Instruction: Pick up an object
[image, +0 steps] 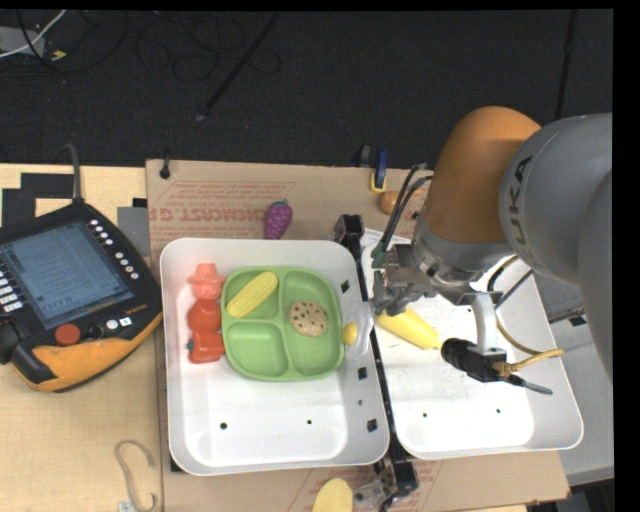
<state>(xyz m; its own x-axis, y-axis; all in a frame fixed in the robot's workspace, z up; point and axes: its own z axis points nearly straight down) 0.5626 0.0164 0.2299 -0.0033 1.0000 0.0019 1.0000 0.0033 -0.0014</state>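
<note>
Leftmost, a teach pendant (70, 290) with a dark screen and an orange-yellow rim is seen lying on the worktop (60, 440), and a metal hook (135, 470) is found near the lower edge. Next, the left bin (260, 440) is occupied by a red and pink toy figure (204, 315), set against the left side of a green divided plate (270, 355). On the plate, a yellow corn cob (250, 293) is carried in the upper left compartment and a speckled cookie (309, 318) in the upper right one. A small yellow piece (351, 334) is seen at the plate's right rim. Behind this bin, a purple item (278, 218) is laid on a cardboard sheet (220, 205), and a rounded yellow item (333, 494) is seen in front of the bins. In the right bin (480, 430), a long yellow object (410, 328) is laid at a tilt near the left wall. The end effector (395, 290) is placed just above that object's upper left end. Contact cannot be judged, and whether the end effector is wide or narrow cannot be told. The grey arm (560, 210) is seen reaching in from the right.
</note>
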